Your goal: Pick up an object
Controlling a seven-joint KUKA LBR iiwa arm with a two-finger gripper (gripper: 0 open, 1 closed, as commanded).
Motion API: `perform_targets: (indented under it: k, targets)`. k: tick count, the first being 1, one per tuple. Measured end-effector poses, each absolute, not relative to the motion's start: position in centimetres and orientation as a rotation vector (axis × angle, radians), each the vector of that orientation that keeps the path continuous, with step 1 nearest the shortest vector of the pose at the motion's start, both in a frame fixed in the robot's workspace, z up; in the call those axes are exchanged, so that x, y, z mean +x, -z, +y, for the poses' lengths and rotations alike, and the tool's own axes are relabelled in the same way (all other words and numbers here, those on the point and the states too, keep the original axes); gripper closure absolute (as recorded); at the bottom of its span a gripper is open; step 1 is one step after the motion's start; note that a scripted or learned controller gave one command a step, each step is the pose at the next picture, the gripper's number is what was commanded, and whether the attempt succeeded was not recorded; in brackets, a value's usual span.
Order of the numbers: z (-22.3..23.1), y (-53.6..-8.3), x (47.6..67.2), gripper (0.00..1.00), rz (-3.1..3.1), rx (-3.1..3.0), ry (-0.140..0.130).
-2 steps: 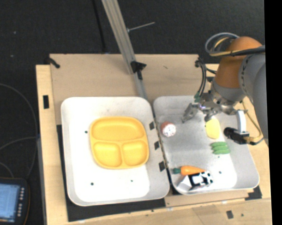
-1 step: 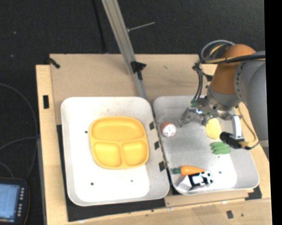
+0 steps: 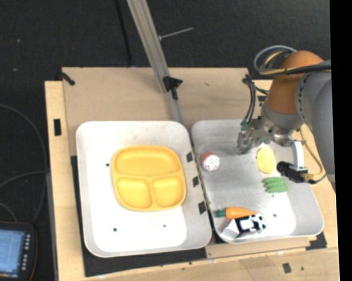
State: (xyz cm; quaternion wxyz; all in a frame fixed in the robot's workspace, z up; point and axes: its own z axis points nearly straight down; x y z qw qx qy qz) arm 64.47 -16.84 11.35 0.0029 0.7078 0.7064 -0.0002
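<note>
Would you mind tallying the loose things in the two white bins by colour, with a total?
Yellow: 2, the divided tray and the lemon-like piece
Green: 1, the pod
Orange: 1, the carrot
White with red spots: 1, the ball
Black and white: 1, the toy
Total: 6

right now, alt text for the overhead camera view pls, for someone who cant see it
A grey and orange robot arm reaches in from the right, its gripper low over the right bin, which holds a yellow lemon-like piece, a green pod, a carrot, a small speckled ball and a black-and-white item. The left bin holds a yellow divided tray.
</note>
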Motion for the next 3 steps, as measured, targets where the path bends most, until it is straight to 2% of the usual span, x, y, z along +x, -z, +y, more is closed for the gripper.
perform_targets:
  k: [1,2,3]
  targets:
    - [-16.4,-15.9,64.8,1.00,2.221,2.216,-0.007]
    - [-16.8,-21.5,63.9,1.00,2.216,2.218,-0.006]
    - [-17.0,-26.8,64.1,1.00,2.219,2.215,-0.007]
